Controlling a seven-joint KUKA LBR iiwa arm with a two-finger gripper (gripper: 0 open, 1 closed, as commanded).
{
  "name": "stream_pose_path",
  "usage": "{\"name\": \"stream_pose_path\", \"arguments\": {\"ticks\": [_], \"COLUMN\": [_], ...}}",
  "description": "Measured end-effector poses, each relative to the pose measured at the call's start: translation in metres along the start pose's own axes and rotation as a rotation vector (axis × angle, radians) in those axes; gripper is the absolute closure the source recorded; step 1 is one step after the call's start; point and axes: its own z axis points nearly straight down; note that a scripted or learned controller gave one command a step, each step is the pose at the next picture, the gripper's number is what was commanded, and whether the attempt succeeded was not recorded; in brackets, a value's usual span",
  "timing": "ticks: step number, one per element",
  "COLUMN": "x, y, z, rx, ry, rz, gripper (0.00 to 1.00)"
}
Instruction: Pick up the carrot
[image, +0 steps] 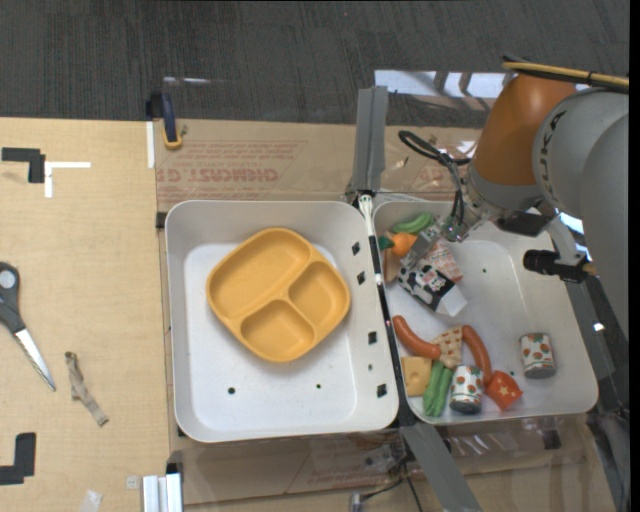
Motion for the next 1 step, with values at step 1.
{"name": "stream_pose_path", "arguments": {"ticks": [1], "x": [-0.0054], "y": [-0.0004], "z": [0.0092], "rx": [0.016], "ry": [0.007], "rz": [0.488], "gripper": [0.00]}}
